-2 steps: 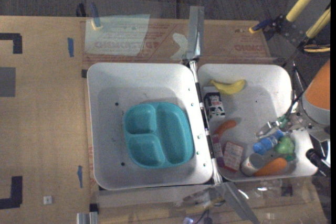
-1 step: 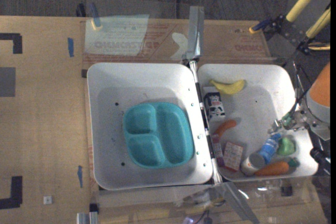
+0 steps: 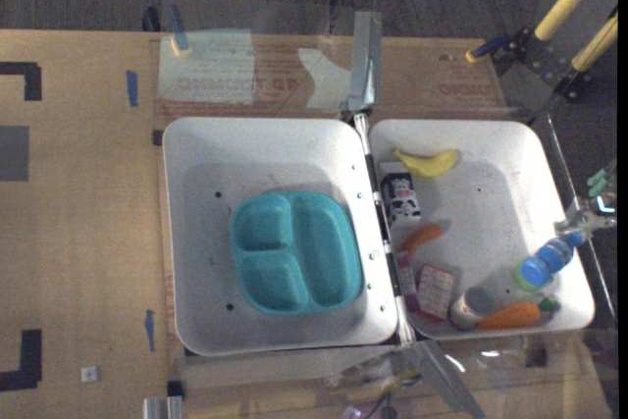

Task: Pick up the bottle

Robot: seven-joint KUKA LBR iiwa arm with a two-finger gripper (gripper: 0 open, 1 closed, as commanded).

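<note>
Lying at five o'clock in the right bin (image 3: 510,137), beside a carrot (image 3: 510,315), the bottle (image 3: 543,262) remains unpicked; nothing is lifted, and the grasp is still ahead.

Two bins sit side by side on the bench (image 3: 88,211): the left bin (image 3: 186,152) holds a divided tray (image 3: 294,252) lying flat near its middle, slightly toward the near side. In the right bin (image 3: 510,147), a banana (image 3: 428,161) lies at the far left, a small carton (image 3: 399,196) just near of it along the left wall, and a small carrot (image 3: 422,237) nearer still. A flat packet (image 3: 435,290) lies near-left, a jar (image 3: 471,306) just right of it, a larger carrot (image 3: 512,315) along the near wall, and the bottle (image 3: 546,261) against the right wall.
</note>
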